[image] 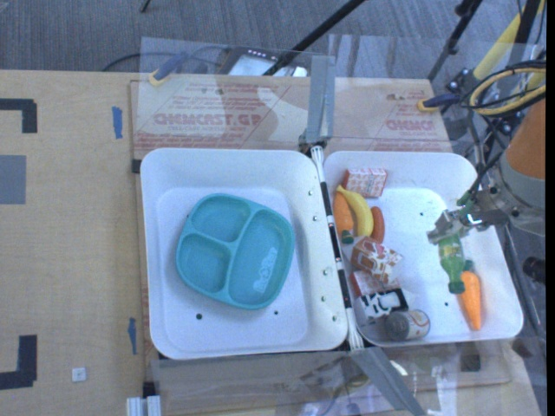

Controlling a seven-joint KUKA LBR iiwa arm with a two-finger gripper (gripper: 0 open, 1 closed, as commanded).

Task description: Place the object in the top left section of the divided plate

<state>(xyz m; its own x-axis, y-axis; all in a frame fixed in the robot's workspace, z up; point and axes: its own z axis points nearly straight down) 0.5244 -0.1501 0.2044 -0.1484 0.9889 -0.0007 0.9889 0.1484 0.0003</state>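
— Plywood bench [61, 232] with blue tape marks, two white bins on it. What's in the left bin [165, 319]?

— Just the teal divided plate [235, 250], sitting a little askew, nothing in any of its three sections.

— And the right bin [503, 319]?

— Along its left wall there's a small red-and-white carton [365, 181], a banana [357, 211] with something orange beside it, a crumpled packet [375, 263], a black-and-white card [382, 302] and a can [408, 324] on its side. Further right, a carrot [470, 298] lies just beside a green bottle-shaped toy [451, 263].

— The gripper [451, 226]?

— Low over the top of that green toy. Whether the claw is spread or pinching, I can't tell from here.
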